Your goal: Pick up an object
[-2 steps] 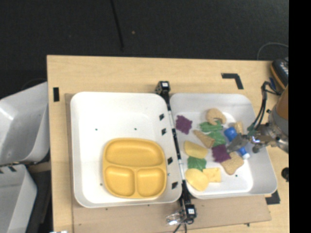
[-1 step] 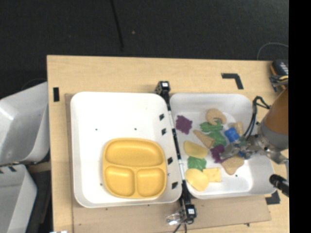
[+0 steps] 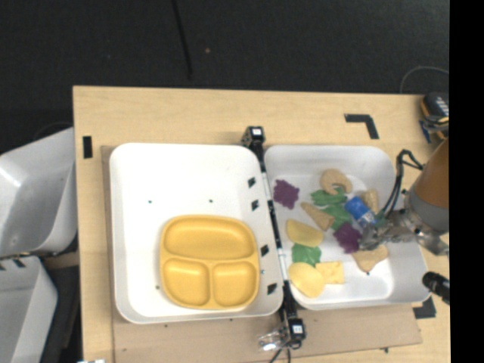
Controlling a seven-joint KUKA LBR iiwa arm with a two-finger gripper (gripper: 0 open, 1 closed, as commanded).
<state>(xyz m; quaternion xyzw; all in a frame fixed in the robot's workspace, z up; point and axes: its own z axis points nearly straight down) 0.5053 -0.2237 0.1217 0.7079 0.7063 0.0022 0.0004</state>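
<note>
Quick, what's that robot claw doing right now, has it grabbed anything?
Gripper: low in the right bin among the toy pieces; a grab cannot be told.

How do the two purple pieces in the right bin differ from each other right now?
The upper purple piece lies at the left of the right bin, apart from other items; the lower purple piece is darker and sits mid-bin in the clutter, right beside the gripper. Both are small and irregularly shaped.

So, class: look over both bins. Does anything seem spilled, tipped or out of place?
Nothing stands out. The yellow divided tray sits flat in the left bin. The small toy pieces lie jumbled but inside the right bin, where the pincer reaches among them.
</note>
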